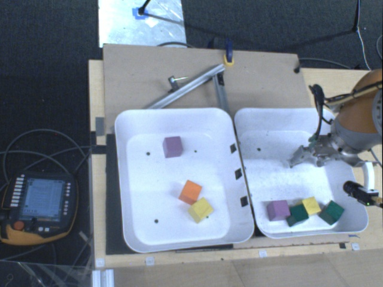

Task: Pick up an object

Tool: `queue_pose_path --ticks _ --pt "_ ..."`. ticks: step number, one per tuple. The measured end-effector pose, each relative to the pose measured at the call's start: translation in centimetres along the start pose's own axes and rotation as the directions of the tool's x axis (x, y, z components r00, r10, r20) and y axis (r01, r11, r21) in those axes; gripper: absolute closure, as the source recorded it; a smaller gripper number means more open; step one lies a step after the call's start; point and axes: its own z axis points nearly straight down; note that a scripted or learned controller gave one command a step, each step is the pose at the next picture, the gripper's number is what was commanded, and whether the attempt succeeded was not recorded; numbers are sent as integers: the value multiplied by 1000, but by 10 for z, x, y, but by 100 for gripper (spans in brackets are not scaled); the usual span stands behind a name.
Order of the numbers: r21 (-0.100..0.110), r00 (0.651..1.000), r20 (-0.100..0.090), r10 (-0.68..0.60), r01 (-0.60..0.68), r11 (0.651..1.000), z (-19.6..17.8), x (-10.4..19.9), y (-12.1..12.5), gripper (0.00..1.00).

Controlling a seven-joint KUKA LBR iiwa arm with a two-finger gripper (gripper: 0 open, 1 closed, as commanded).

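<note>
Camera view, from above, at a slant. Worktop (99, 160): two shallow white bins side by side.

Left bin (128, 178): one purple block (172, 146) toward the back; one orange block (190, 191) nearer the front, with a yellow block (201, 209) touching its lower corner.

Right bin (263, 124): four blocks in a row along the front wall, namely a purple cube (277, 209), a dark green block (296, 214), a small yellow cube (311, 205) and a second green block (331, 211). The first three touch or nearly touch; the last sits just beside them.

Arm: enters from the right, orange band above the wrist. Hand (299, 158) hangs over the middle of the right bin, nothing visibly between its fingers; whether they are spread or closed cannot be told.

Handling, by judgement: the blocks look small, rigid and light, likely wood or plastic, flat-faced, not fragile. Best taken across two opposite flat sides. The crowded row leaves little finger room, so the end pieces look easiest.

Position: the row lies nearer the front of the bin than the hand, apart from it; the purple cube is closest.
</note>
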Motion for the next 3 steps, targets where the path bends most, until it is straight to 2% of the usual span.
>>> queue_pose_path --ticks 1,3 --pt "-7 1000 2 -3 3 1000 -15 -1 2 100" --pt "-13 1000 5 -2 2 1000 -143 -2 -3 100"
